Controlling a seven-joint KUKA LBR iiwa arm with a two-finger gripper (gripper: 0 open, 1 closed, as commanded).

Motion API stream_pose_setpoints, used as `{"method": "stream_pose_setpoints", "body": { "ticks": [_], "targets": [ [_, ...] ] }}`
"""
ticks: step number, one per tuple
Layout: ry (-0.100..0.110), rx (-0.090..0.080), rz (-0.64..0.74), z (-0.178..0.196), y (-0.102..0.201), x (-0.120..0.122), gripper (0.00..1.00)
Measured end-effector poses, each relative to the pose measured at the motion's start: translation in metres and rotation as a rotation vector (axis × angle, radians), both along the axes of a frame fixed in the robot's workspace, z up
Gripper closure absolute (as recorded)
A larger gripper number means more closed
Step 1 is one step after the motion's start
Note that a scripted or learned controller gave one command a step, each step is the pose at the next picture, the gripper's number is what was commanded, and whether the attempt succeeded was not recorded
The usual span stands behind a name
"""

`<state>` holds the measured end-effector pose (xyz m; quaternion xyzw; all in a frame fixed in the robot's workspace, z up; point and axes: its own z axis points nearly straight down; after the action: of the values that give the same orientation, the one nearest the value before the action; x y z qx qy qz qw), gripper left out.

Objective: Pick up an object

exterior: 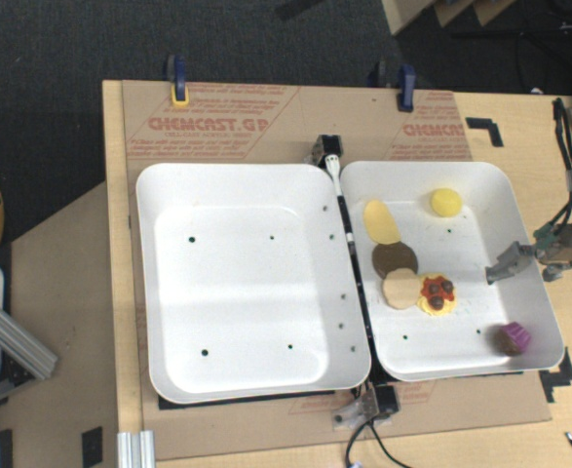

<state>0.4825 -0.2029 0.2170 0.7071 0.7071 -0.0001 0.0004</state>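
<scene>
At the right rim of the right-hand white bin (480, 185), the gripper (505, 264) hangs with nothing visibly held, finger opening impossible to tell, while the small purple lump (515, 336) lies nearest, just toward the near side.

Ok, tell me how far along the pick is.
Nothing looks picked yet. The yellow ball, yellow oval piece, brown disc, tan disc, red-and-yellow toy and purple object all lie in the right bin. In hand: the hand sits low at that bin's right side, with nothing visibly between its fingers. Left: grasp one object and lift it.
</scene>
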Motion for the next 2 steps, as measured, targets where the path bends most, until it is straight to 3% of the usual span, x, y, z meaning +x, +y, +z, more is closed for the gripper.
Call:
{"method": "stream_pose_setpoints", "body": {
  "ticks": [1,2],
  "targets": [
    [0.002,0.002,0.003,-0.139,0.004,0.072,0.00],
    [-0.012,-0.004,0.005,-0.131,0.001,0.176,0.00]
  ]
}}
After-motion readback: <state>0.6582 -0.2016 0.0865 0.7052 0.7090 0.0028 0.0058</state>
